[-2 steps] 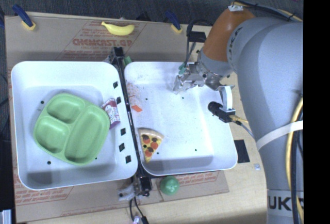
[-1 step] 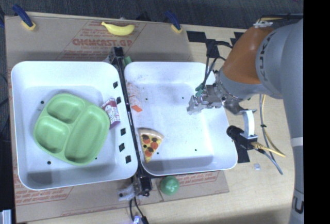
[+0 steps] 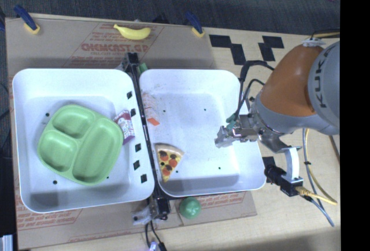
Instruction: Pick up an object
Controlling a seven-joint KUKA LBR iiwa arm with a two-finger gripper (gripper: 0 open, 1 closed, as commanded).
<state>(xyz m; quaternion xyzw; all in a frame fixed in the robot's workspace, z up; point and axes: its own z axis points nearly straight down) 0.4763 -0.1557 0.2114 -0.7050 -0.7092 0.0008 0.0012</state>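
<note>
Two white bins sit side by side on cardboard, clipped down at the far edge, likely so they don't shift under the arm.

Left bin [image 3: 23, 146]: a green divided plate [image 3: 80, 143] lying flat, three compartments up. A small dark-red snack packet [image 3: 125, 124] just beside its right rim, against the divider wall.

Right bin [image 3: 191, 79]: a toy pizza slice [image 3: 167, 161] at the near-left corner, close to the divider; crust toward the far side, tip pointing near, orange-yellow with dark toppings. A small orange scrap [image 3: 152, 121] farther along the same wall.

Outside the bins: a yellow banana [image 3: 132, 30] on the cardboard at the far edge, and a green ball [image 3: 189, 207] on the near edge.

Gripper [image 3: 224, 137] hangs over the right half of the right bin, above bare floor, well apart from the pizza slice. Nothing shows between its parts; whether it is open or closed I cannot tell from this angle.

Judgement: pizza slice is the nearest candidate; being flat and thin, it may be hard to pinch.
</note>
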